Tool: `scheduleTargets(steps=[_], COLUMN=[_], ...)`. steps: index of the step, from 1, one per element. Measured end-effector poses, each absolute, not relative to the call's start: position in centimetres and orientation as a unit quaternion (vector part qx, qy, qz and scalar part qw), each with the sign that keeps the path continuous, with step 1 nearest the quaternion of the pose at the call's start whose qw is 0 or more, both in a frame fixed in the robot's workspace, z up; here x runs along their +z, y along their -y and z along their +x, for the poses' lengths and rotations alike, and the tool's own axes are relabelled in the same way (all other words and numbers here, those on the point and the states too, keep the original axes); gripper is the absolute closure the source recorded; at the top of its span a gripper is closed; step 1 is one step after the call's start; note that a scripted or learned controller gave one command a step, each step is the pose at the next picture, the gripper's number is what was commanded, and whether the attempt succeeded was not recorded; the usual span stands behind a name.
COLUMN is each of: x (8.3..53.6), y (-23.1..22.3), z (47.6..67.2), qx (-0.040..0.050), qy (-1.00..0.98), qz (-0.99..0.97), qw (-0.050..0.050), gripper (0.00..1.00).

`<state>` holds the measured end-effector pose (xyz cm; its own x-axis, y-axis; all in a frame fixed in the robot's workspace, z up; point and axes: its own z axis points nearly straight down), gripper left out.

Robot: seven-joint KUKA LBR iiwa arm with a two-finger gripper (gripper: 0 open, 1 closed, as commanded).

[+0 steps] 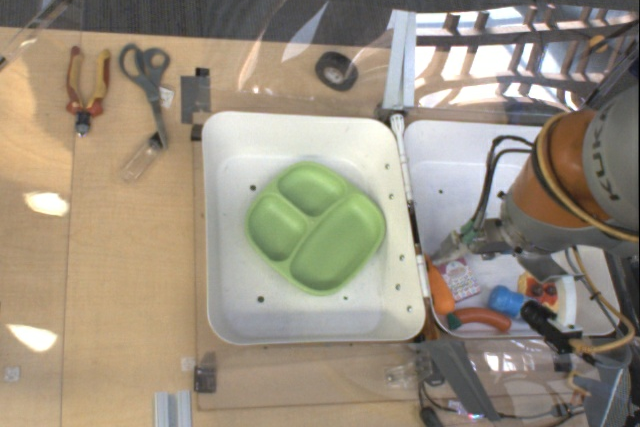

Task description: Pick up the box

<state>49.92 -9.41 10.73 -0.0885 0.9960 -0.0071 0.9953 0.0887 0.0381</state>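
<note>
The box (461,281) is small and white with pink print. It lies near the front left corner of the right bin (440,170). My gripper (468,243) hangs low over that bin, just behind the box and very close to it. The grey wrist and its orange band rise to the right of it. I see nothing lifted off the bin floor.
An orange carrot-shaped piece (440,287), a red sausage-shaped toy (482,319), a blue cylinder (505,299) and a white, red and yellow item (546,291) crowd around the box. The left bin (225,305) holds a green divided plate (316,226). Pliers (84,90), scissors (150,95) and a tape roll (336,69) lie on the bench behind.
</note>
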Motion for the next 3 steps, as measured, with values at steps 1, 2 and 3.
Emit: scheduleTargets(steps=[1,2,3], x=[9.5,10.7,10.8], y=[8.8,8.8,8.8], z=[49.8,50.1,50.1], qx=[0.0101,0.0124,0.0125], qy=[-0.756,-0.757,-0.757], qz=[0.655,0.653,0.653], qw=[0.016,0.019,0.019], gripper=[0.00,1.00,0.00])
